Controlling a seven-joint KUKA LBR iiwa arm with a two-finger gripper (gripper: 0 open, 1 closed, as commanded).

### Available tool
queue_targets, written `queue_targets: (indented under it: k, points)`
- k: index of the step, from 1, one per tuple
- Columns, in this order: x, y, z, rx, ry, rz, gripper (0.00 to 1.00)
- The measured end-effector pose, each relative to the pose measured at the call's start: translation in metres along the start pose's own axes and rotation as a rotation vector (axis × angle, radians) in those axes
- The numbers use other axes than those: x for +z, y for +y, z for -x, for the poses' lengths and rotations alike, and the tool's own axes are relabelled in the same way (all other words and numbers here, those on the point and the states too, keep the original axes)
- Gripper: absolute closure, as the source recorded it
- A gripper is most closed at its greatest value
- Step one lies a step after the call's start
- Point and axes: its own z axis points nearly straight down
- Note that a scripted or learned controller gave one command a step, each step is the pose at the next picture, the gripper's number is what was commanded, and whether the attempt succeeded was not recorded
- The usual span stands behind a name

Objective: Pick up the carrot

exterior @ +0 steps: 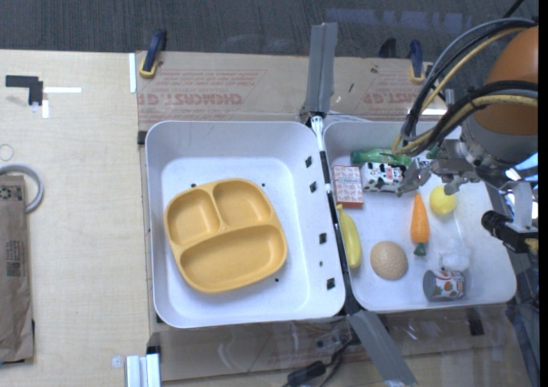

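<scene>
One carrot (419, 221) lies free, its top near the half-hidden pincer (425, 175).

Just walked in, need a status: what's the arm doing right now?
The gripper is low over the right bin, just above the carrot, which lies flat among a lemon, an egg and a banana. Nothing is lifted yet. The yellow divided plate sits in the left bin.

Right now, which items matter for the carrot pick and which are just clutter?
Job:
carrot
gripper
right bin

Clutter:
banana
lemon
egg
small can
red-and-white box
yellow divided plate
left bin
</scene>
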Motion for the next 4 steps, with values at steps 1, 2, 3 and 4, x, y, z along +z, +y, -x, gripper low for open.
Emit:
queue_targets:
  k: [1, 2, 3, 4]
  points:
    - [0.104, -0.037, 0.046, 0.029, 0.000, 0.002, 0.00]
    - [0.072, -0.021, 0.021, -0.090, -0.001, 0.006, 0.00]
    - [0.104, -0.028, 0.038, 0.014, 0.001, 0.001, 0.00]
    - [0.095, -0.028, 0.039, 0.016, 0.000, 0.001, 1.00]
